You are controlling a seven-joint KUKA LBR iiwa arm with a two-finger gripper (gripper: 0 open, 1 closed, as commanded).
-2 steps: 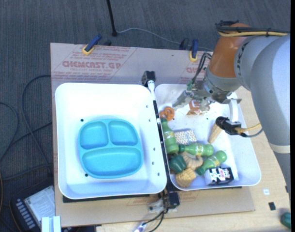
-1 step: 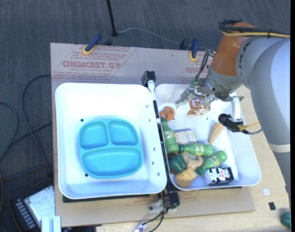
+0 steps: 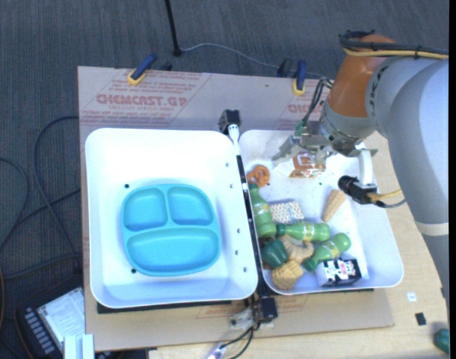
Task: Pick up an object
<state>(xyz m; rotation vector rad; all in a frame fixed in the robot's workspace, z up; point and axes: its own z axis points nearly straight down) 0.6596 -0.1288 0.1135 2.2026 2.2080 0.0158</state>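
Toy foods (image 3: 303, 234) are heaped in the right bin (image 3: 385, 264); a blue divided plate (image 3: 170, 226) lies in the left bin (image 3: 108, 200). The gripper (image 3: 306, 152) is poised over the right bin's far end, its finger state indiscernible.

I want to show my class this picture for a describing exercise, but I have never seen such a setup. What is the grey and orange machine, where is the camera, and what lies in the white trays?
The grey and orange machine is a robot arm, reaching in from the right. At its end is a gripper, low over the far end of the right bin; nothing can be seen held in it. One camera looks down from above at a slant. The left bin holds a blue divided plate. The right bin holds a heap of toy food, including an ice-cream cone and a pretzel.
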